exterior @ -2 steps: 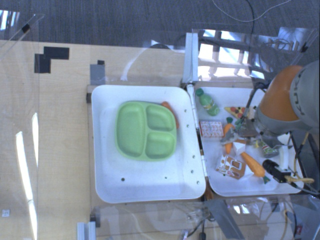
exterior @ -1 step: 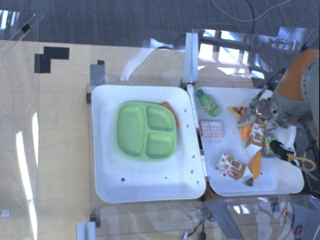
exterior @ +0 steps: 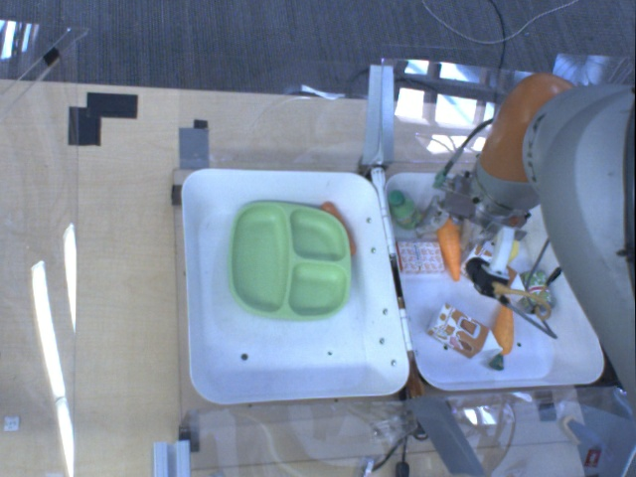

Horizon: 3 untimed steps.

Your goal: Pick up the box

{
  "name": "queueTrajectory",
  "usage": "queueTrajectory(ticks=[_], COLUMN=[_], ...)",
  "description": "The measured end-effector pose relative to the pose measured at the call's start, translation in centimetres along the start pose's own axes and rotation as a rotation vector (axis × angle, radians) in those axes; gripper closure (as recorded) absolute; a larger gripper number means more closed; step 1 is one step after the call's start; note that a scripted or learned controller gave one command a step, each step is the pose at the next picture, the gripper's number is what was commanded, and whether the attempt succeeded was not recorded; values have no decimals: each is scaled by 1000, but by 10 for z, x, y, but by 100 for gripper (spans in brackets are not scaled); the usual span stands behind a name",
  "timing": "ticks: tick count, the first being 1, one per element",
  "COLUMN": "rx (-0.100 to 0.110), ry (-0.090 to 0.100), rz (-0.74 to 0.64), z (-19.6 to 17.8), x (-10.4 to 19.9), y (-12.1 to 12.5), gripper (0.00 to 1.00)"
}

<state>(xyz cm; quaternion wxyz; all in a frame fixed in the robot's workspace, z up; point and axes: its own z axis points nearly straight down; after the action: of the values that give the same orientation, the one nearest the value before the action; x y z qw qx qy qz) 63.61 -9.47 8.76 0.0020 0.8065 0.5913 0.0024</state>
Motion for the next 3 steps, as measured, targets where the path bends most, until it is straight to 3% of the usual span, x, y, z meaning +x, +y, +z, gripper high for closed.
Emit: queueTrajectory(ticks=[1, 2, 3], rx=[1, 0, -34], ry=[-1, -1, -3], rz=[-20, -70, 77], z=[-15, -97, -26], x=[-89, -121, -75], y=[-45, -91, -114], gripper=[0, 0, 0])
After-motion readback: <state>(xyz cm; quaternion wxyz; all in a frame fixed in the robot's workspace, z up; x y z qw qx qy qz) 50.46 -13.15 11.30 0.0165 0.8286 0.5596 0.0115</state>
